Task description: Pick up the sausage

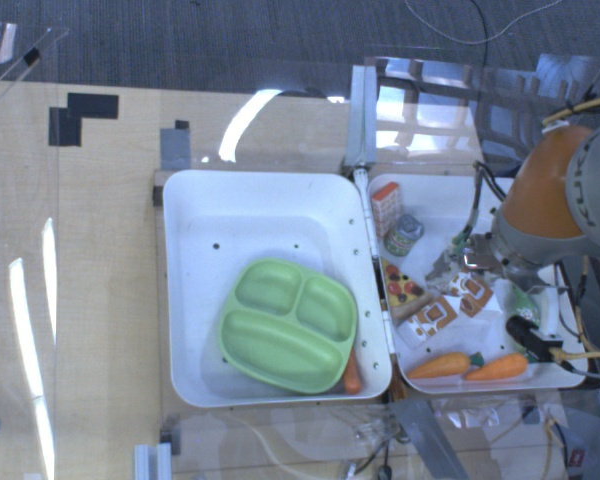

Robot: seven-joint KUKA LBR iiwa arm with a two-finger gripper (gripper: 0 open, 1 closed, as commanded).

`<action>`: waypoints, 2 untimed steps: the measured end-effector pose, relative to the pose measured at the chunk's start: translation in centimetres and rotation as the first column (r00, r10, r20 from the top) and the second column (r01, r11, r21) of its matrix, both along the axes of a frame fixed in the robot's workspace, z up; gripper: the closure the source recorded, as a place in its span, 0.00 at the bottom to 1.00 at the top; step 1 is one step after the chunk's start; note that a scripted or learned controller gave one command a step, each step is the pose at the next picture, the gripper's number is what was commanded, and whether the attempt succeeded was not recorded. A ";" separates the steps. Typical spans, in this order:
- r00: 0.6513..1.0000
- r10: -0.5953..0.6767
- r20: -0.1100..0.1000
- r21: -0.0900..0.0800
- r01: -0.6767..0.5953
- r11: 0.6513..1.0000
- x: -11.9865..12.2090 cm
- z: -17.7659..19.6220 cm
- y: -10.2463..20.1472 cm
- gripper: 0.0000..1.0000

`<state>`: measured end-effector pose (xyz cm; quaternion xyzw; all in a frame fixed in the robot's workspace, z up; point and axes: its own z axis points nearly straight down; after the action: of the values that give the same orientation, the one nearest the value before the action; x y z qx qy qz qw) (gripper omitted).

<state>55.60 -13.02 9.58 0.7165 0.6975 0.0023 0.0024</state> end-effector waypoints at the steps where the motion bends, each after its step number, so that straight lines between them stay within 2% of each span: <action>1: 0.999 -0.040 0.000 0.000 0.040 0.999 6.1 0.0 -0.6 0.00; 2: 0.978 -0.208 -0.002 0.000 0.208 0.978 11.4 -0.9 -0.6 0.00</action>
<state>67.04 -13.62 8.72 0.7855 0.6189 0.0014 0.0019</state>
